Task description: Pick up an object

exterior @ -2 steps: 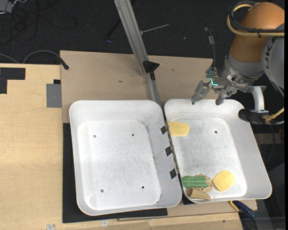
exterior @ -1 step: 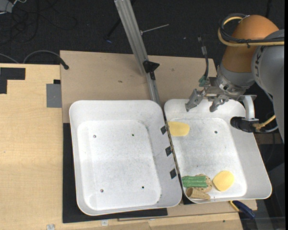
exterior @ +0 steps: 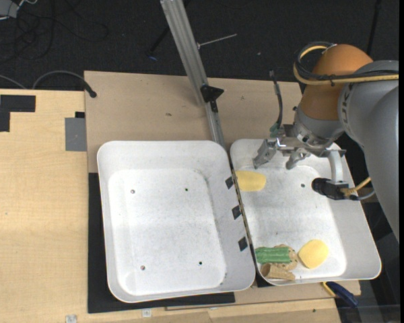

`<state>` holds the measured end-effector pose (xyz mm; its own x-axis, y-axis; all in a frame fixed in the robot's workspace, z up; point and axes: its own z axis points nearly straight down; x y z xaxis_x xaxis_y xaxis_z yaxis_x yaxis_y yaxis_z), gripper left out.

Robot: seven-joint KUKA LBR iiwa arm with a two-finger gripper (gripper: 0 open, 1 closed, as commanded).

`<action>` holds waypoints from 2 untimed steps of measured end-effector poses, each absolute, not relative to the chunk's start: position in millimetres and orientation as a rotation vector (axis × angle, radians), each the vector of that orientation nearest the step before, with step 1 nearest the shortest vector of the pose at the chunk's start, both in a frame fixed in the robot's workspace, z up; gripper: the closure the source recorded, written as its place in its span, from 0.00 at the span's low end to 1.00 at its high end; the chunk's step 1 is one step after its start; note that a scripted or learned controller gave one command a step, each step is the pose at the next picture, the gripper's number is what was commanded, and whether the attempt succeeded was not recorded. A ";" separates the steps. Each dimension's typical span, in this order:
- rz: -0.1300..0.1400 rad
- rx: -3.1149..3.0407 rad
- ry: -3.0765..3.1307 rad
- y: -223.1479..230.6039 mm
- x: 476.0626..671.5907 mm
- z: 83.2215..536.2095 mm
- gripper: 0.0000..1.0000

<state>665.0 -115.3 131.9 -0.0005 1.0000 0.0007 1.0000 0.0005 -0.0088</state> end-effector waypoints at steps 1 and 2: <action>0.002 -2.220 -2.221 -114.1 665.1 90.1 0.00; 0.001 -2.222 -2.220 -114.4 665.6 102.1 1.00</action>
<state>665.6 -114.4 102.1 0.0007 1.0000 0.0001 1.0000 -0.0007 -0.0007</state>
